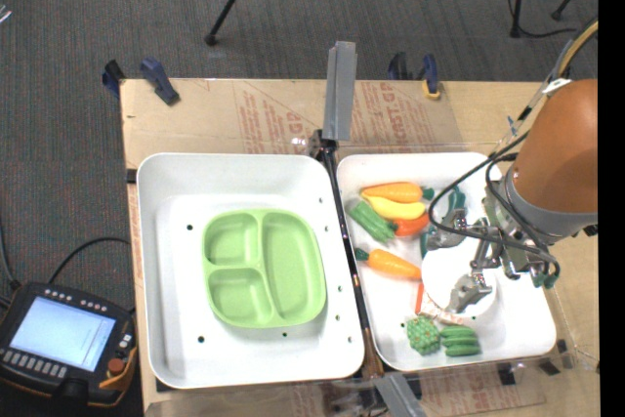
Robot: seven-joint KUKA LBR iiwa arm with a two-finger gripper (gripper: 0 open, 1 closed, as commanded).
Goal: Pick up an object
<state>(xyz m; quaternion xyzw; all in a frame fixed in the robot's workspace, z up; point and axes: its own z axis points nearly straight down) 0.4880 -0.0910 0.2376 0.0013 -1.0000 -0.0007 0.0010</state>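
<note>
I'm looking at the fingers (467, 293) hanging low in the right bin (532, 332), lower right of the frame, and I can't tell whether they're spread or closed from this slant; nothing is showing between them. Just below and left of them, the broccoli (423, 335) and a green pod (459, 341) are lying close together near the bin's bottom edge. An orange carrot (393, 264) is lying to their left, long axis running left to right. Further up-left, the yellow, orange and green vegetables are piling together (394, 205). The green divided plate (264, 269) is sitting in the left bin (161, 210). I'm judging the broccoli nearest.
</note>
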